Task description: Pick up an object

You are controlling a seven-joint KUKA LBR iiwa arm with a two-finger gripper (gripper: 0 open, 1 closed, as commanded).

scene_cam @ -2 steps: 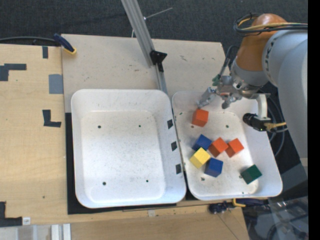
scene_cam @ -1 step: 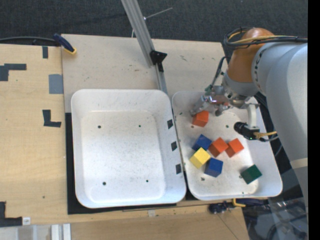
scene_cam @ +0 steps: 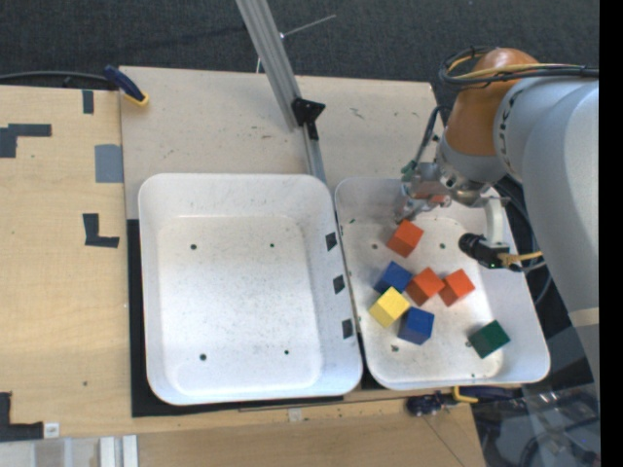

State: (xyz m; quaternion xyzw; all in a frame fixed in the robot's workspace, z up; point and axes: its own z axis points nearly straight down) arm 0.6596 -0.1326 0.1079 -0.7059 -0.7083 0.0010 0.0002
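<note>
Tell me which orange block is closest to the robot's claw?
The orange block sitting alone at the top of the right bin, right below the gripper. The other two orange blocks sit lower, beside the blue ones.

Bulky grey arm (scene_cam: 555, 154) with orange band (scene_cam: 487, 105), thin black cables, small metallic pincer (scene_cam: 424, 200)

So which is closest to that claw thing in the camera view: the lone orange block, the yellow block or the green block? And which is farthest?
Measured from the gripper at the top of the right bin:
1. Lone orange block, just below the gripper.
2. Yellow block, lower in the bin, on the cluster's left.
3. Green block, near the bin's bottom right corner.
</note>
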